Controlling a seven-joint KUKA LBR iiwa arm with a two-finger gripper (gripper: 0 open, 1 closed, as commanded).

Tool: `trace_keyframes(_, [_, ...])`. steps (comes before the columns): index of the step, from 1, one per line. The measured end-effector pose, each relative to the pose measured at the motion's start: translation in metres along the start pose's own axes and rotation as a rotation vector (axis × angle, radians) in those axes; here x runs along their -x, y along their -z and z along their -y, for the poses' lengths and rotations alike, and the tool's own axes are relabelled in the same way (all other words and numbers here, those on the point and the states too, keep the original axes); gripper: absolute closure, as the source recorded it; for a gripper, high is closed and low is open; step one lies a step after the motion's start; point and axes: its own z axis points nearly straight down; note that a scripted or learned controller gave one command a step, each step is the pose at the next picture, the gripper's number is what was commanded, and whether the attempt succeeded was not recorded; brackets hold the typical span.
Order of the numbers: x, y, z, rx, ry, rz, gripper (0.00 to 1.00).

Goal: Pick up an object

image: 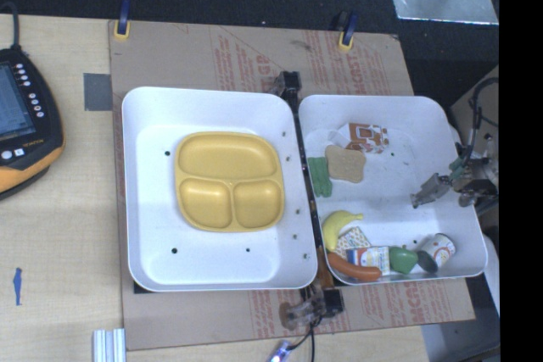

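We see the pincer [431, 189] low over the right bin [424, 110], near its right wall, with the arm [473, 174] coming in over that bin's right rim and little of it in sight. Its grey fingers [422, 197] point left and slightly down toward the bin floor; we cannot tell how far apart they stand, and we see nothing between them.

The things that could be picked all lie in the right bin, apart from the pincer. Nearest is a small can [438, 249] lying on its side in the bin's lower right corner, below the pincer. Left of the can sits a green toy [404, 259], then a printed carton [366, 253], a red sausage [355, 270] along the lower edge, and a banana [339, 225] just above the carton. Farther up and to the left of the pincer lie a slice of toast [346, 164], a green piece [320, 176] against the bin's left wall, and a small brown-and-white card [366, 136] above the toast.

The left bin [144, 182] holds a yellow divided plate [228, 180] with three compartments, lying flat in the middle of it.

Both bins rest on a cardboard sheet [254, 55] clamped to the table [51, 267]. A control pendant [24, 119] lies at the table's left edge.
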Motion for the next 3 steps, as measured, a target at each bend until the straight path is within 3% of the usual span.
trace_keyframes(1, [-0.066,-0.101,-0.080,-0.002,0.003,0.001,0.00])
trace_keyframes(2, [-0.095,-0.100,-0.145,0.001,0.000,-0.001,0.00])
trace_keyframes(3, [-0.094,-0.089,-0.145,-0.001,0.004,-0.001,1.00])
